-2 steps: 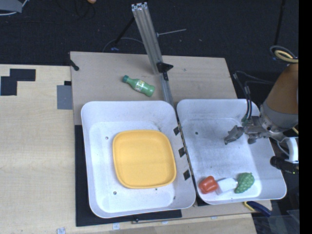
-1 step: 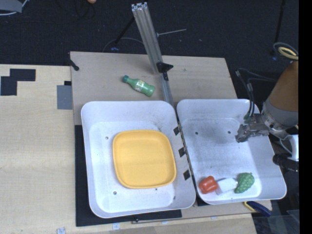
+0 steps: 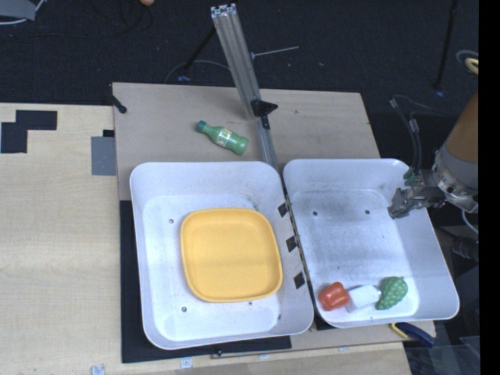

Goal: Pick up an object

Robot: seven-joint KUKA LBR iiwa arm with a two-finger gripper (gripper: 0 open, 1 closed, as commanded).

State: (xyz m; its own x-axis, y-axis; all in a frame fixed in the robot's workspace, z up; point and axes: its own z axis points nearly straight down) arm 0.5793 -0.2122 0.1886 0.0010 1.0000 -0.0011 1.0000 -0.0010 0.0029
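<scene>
Nearest, three small things are lying clustered in the right bin's [image 3: 437, 287] front corner — a red pepper-like piece [image 3: 334, 295], a white block [image 3: 364, 297] touching it, and a green bumpy bunch [image 3: 392, 292], all probably light, smooth plastic, the green one likely best pinched across its middle. Further back, the gripper [image 3: 400, 202] is hovering at that bin's far right rim — open or closed, I cannot tell — while a yellow plate [image 3: 231, 254] is filling the left bin [image 3: 156, 186] and a green bottle [image 3: 223, 137] is lying on the bench [image 3: 328, 123] beyond.
</scene>
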